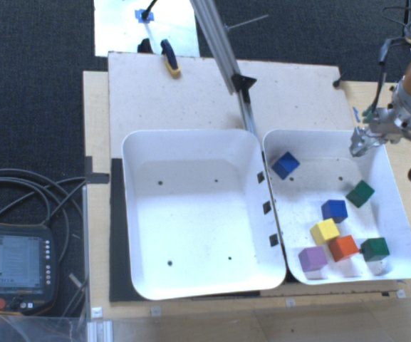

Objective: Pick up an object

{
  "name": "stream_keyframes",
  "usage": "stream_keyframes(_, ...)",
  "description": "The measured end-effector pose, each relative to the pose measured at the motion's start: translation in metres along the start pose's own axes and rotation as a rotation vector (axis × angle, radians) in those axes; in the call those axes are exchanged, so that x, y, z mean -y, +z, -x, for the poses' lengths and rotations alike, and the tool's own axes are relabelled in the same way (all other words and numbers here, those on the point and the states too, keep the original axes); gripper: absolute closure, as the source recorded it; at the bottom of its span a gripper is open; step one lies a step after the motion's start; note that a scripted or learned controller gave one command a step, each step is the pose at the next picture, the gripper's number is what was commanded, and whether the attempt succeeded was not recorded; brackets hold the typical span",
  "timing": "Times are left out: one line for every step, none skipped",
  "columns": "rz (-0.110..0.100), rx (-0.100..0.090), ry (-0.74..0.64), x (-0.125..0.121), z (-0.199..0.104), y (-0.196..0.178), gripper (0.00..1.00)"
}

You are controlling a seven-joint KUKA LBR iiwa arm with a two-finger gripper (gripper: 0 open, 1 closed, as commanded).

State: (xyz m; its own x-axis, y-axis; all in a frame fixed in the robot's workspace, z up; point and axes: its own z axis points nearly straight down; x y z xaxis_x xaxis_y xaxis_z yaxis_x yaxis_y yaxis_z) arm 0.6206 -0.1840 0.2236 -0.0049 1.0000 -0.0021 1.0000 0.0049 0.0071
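Hovering over the right bin, the pincer hides its state; no writing legible.

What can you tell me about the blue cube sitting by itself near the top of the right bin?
The blue cube is a small solid-coloured block, plastic or painted by its look, matte. It rests on the floor of the right bin, in the upper left part near the divider wall, turned so that its edges run diagonal to the bin's sides. Nothing touches it; the other blocks lie apart, lower down, and the gripper hovers off to its right.
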Motion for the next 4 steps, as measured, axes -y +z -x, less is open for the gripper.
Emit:
stream_keyframes(0.000,0.000,0.000,-0.002,0.000,-0.047,1.00)
stream_keyframes(-0.004,-0.003,-0.005,-0.001,-0.050,-0.055,1.00)
stream_keyframes(-0.005,-0.003,-0.005,-0.003,-0.096,-0.045,1.00)
stream_keyframes(-0.006,-0.005,-0.007,0.002,-0.160,-0.044,1.00)
